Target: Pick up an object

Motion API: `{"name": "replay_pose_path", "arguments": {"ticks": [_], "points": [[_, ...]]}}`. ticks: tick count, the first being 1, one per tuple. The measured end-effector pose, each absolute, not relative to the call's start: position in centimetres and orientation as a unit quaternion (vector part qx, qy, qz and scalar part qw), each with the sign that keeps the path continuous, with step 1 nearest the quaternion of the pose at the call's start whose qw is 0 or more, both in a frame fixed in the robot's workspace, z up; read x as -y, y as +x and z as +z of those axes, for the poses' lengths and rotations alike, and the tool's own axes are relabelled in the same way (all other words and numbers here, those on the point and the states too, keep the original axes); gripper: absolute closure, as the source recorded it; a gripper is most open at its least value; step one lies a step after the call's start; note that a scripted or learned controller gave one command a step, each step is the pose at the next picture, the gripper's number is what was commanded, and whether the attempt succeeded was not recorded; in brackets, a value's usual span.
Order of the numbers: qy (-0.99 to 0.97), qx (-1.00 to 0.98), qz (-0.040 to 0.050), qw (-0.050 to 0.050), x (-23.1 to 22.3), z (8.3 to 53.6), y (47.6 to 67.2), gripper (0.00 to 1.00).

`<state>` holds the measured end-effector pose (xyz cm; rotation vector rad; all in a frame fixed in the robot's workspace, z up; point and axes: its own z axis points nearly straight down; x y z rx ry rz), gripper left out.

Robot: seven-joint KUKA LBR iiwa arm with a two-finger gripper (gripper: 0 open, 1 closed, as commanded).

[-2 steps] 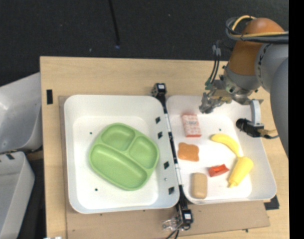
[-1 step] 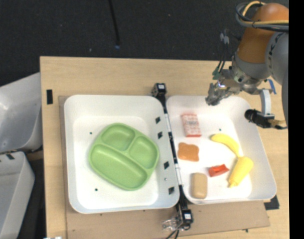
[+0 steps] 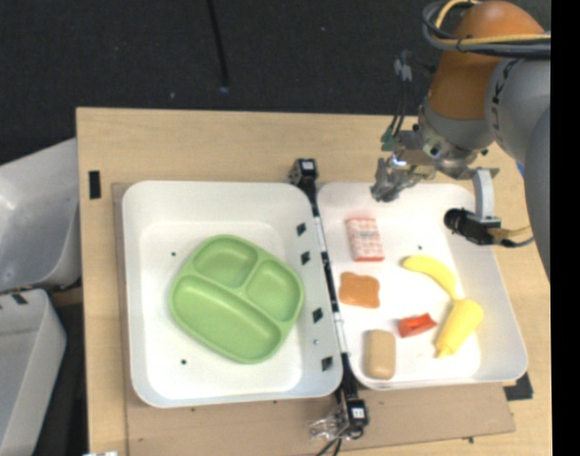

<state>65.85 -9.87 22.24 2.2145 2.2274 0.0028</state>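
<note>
The gripper (image 3: 387,186) hangs over the far end of the right bin (image 3: 499,335), its metal tip just above the white floor near the bin's back rim; whether its fingers are open or closed cannot be told, as the tip is small and dark against the wrist. Nothing shows between them. Above it sits the arm (image 3: 480,60), with its rounded orange band and grey casing.

The pickable things all lie in the right bin. A flat pink packet (image 3: 364,237), rectangular with faint print, lies nearest the gripper, just in front of it. Beside the divider is an orange slab (image 3: 359,291) (toast-shaped, soft-edged), and nearer still a tan rounded block (image 3: 379,353), smooth like a bread roll. A curved yellow banana (image 3: 433,274) lies toward the right wall, with a yellow bottle (image 3: 458,327), glossy and tapered, just below it. Between the block and the bottle is a small red piece (image 3: 416,325).

The left bin (image 3: 143,255) holds a green tray (image 3: 237,297), matte plastic, oval, tilted, with three moulded compartments. Both bins rest on a pale wooden bench (image 3: 223,145).
</note>
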Motion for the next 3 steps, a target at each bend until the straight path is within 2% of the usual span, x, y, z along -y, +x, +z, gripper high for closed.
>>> {"name": "replay_pose_path", "arguments": {"ticks": [1, 2, 3], "points": [[0.705, -0.709, -0.0002, 0.0, 5.1, 22.1, 65.6, 1.0], [0.705, -0.709, 0.0, -0.001, -0.3, 21.6, 64.0, 1.0], [0.705, -0.709, 0.001, 0.0, -5.8, 22.3, 63.7, 1.0]]}}
